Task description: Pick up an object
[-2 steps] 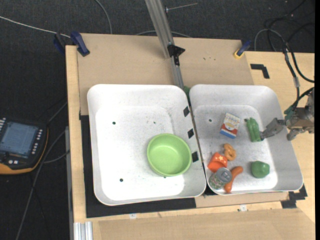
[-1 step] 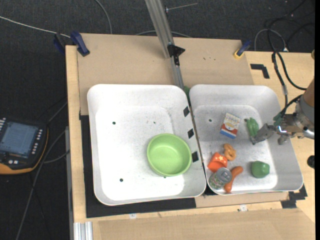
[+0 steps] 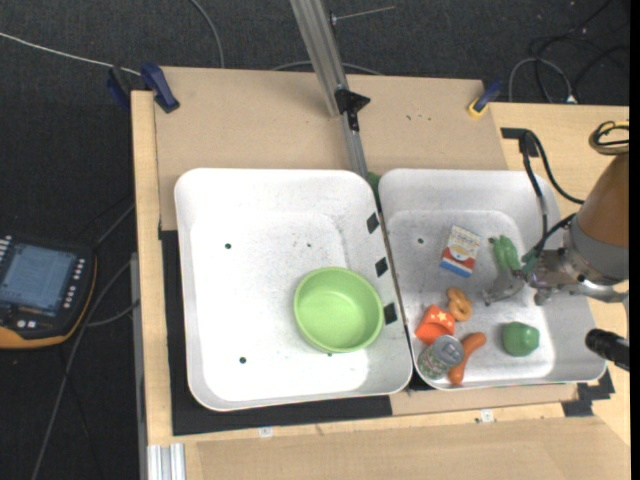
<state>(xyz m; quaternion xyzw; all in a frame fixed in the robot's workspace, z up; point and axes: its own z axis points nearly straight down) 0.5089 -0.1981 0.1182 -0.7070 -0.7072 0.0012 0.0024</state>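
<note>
The right bin holds several small objects. A white carton with blue and red print lies near its middle. A green elongated piece lies just right of the carton. Toward the front are an orange ring, a red-orange piece, a silver can, an orange carrot-like stick and a round green object. My gripper reaches in from the right, low over the bin floor between the green piece and the round green object. I see nothing held in it.
A light green bowl sits in the left bin, near the wall between the two bins. A metal pole slants across the back of the bench. Black cables run along the right bin's far right side.
</note>
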